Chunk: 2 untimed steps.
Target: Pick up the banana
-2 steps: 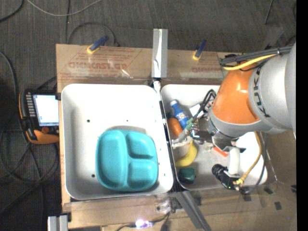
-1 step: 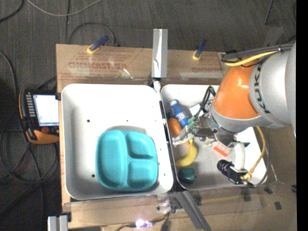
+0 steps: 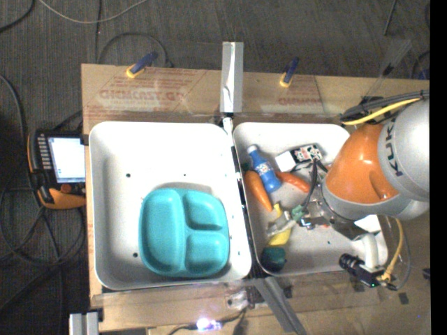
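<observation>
We see two white bins side by side on the counter. The left bin carries a turquoise divided tray, lying in its near half. The right bin is crowded along its left wall: a blue bottle at the far end, an orange carrot slanting just beside it, a small white packet farther right, and a dark green round thing in the near left corner. The banana lies between the carrot and the green thing, close to the left wall, its yellow body partly covered by the arm's tool. The arm reaches in from the right, its orange band over the middle of the right bin, and the jaws sit low over the banana's upper end. We cannot tell how far the jaws are parted, nor whether they have hold of anything, since the wrist hides them. A handheld pendant rests off the counter's left edge.
</observation>
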Each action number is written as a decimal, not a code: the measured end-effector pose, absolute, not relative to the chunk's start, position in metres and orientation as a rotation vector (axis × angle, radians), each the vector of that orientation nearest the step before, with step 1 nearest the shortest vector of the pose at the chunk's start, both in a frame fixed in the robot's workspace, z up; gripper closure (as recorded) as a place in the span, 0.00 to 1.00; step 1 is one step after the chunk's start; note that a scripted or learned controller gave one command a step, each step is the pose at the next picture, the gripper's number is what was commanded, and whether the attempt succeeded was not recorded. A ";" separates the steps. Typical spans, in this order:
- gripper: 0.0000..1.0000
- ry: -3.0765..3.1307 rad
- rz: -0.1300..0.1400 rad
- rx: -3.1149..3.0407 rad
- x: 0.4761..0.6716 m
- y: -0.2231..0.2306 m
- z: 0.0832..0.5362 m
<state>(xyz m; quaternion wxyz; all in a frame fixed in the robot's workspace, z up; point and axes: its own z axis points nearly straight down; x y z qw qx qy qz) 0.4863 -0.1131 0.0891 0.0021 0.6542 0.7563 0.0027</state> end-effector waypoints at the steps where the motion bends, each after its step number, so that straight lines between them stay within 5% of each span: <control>1: 1.00 2.369 0.015 2.050 0.488 -0.113 0.099; 2: 1.00 2.241 -0.005 2.204 0.516 -0.053 0.183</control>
